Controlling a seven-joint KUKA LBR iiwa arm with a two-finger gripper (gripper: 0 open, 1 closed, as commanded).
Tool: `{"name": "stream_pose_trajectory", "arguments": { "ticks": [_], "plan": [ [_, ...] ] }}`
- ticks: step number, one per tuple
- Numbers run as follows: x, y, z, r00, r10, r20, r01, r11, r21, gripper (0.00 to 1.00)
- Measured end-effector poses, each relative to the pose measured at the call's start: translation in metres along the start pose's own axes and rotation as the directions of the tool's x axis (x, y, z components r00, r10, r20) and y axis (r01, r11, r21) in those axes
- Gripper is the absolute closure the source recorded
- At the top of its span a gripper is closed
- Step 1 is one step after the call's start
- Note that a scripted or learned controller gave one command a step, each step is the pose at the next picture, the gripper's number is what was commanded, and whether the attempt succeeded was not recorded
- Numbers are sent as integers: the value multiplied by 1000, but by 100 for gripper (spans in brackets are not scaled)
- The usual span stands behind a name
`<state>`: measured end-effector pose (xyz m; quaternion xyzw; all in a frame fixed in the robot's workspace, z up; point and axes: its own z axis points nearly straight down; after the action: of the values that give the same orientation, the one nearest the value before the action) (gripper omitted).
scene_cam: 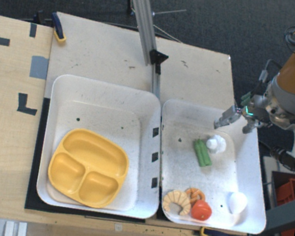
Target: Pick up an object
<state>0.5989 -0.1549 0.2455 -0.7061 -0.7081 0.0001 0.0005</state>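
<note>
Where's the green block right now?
The green block lies in the right bin, near its middle, touching a white object on its upper right.

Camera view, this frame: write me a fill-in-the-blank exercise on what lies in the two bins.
1. The yellow divided plastic plate lies in the ____ white bin.
2. The green oblong block lies in the right white bin, touching a ____ ball.
3. The red round tomato-like toy sits beside a tan croissant-like toy, near that bin's ____ edge.
4. The gripper hovers above the ____ bin.

Missing words: left; white; front; right
</note>
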Motion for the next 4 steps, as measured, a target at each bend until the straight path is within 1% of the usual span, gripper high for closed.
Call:
{"name": "stream_pose_trajectory", "arguments": {
  "ticks": [1,2,3,4],
  "plan": [
    [-2,7,60,1000,1,1,-1,1000,6,0],
    [4,6,118,1000,0,3,0,1000,-2,0],
    [5,6,158,1000,1,2,-1,1000,1,0],
    [6,6,147,1000,-1,1,1,1000,2,100]
  ]
}}
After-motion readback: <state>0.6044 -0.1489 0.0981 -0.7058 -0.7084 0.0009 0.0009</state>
